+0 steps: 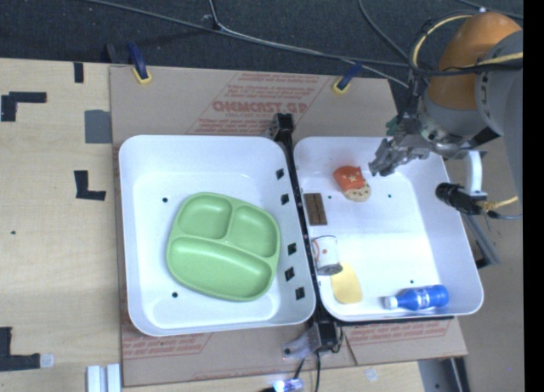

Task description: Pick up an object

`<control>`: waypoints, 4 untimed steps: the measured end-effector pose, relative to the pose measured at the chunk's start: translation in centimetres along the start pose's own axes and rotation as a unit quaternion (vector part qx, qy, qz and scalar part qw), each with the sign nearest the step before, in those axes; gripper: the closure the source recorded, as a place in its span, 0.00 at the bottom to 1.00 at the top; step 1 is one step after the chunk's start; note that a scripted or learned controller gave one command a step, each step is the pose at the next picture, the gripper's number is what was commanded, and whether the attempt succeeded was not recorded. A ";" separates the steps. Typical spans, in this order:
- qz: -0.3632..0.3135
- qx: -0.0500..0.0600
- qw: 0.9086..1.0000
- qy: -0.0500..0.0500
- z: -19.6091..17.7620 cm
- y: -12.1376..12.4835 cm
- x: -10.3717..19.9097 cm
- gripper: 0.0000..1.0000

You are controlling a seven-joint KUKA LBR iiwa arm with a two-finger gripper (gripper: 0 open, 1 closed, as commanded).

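Orange-topped toy (351, 182) sits in the right bin (442, 237), just left of the claw (380, 165), not touching; whether the claw is spread, I cannot tell.

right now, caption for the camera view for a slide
Gripper hovers beside an orange toy in the right bin; green plate sits left.

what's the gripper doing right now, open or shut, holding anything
Gripper: over the right bin, just right of the orange toy, nothing seen between its fingers; open or shut cannot be told.
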State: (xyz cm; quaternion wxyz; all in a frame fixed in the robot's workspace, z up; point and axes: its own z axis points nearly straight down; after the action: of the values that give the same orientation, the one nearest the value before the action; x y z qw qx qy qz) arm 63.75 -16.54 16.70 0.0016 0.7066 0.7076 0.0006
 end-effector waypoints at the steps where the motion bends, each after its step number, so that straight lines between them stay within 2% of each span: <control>1: 0.000 0.001 1.000 0.000 -3.8 0.1 0.0 1.00; 2: -0.002 0.002 1.000 0.002 -4.9 -1.1 5.3 1.00; 3: -0.002 0.003 1.000 0.001 -4.2 -2.0 10.1 1.00; 4: -0.003 0.002 1.000 0.002 -5.3 -2.5 16.3 1.00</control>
State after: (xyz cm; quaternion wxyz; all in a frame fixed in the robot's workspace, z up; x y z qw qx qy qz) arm 61.22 -0.19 21.97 -0.0011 0.7043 0.7099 0.0006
